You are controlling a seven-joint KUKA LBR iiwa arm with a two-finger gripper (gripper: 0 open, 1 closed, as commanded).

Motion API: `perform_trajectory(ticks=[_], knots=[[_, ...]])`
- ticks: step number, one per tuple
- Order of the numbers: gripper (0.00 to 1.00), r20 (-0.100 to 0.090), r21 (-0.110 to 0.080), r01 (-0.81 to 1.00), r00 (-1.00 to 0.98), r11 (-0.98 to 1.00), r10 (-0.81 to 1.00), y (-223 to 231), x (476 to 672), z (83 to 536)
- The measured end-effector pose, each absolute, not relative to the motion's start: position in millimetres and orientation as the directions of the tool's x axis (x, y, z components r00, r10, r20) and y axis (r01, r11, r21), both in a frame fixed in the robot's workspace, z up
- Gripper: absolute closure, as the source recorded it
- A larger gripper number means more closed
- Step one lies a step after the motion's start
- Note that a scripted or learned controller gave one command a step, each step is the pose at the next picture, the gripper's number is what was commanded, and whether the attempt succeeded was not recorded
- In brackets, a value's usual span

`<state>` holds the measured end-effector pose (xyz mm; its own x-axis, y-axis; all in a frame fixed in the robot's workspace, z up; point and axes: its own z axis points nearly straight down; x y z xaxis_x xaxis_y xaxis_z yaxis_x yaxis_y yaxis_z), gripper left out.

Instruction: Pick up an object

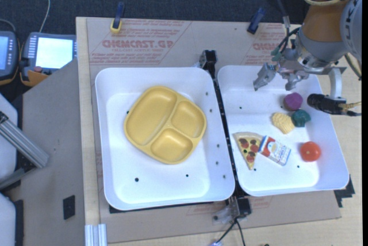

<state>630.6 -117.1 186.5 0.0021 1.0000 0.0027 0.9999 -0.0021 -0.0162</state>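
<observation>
- We find the gripper (275,78) above the right bin's (247,181) far end, fingers spread, pinching nothing.
- Just beside it lie a purple piece (292,101), a corn cob (282,122) and a green piece (301,118).
- A tomato (310,150), pizza slice (248,147) and small carton (275,150) lie nearer.
- A yellow divided plate (165,123) sits in the left bin (115,181).

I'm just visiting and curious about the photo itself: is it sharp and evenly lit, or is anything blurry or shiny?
In the camera view the light is soft and even, with faint shadows; the yellow plate and pizza slice look sharp, the white bins are bright but not washed out, and the gripper looks slightly soft.
</observation>
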Motion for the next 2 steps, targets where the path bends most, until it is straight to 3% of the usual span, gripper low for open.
perform_trajectory(ticks=[1,2], knots=[[0.0,0.001,-0.001,1.0,0.0,0.0,1.0,-117,633.9,195],[0.0,0.001,-0.007,1.0,0.001,-0.001,1.0,-127,632.4,139]])
